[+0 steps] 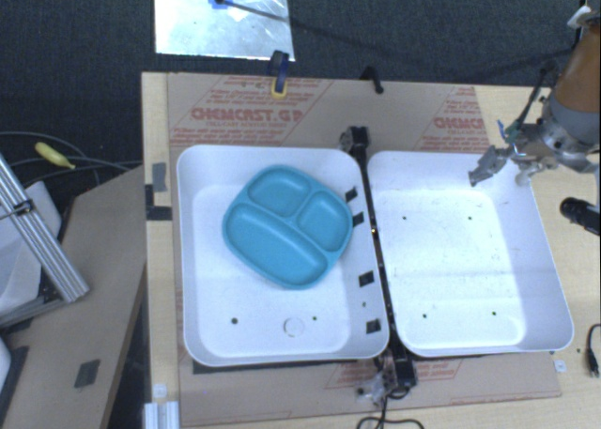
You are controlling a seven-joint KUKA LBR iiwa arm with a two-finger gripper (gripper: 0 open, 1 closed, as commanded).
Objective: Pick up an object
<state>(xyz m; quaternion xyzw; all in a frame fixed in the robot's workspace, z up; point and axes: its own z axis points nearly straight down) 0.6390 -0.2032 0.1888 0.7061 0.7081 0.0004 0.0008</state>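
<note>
Nearest the camera, a small clear disc (294,326) lying flat by the front edge of the left bin (202,230), and behind it a blue divided plate (286,237) resting flat near the middle of that same bin, three compartments up, a little turned. Over the far right corner of the right bin (526,314), the gripper (498,166) hanging above the white floor, well apart from the plate, fingers spread and nothing between them.
</note>
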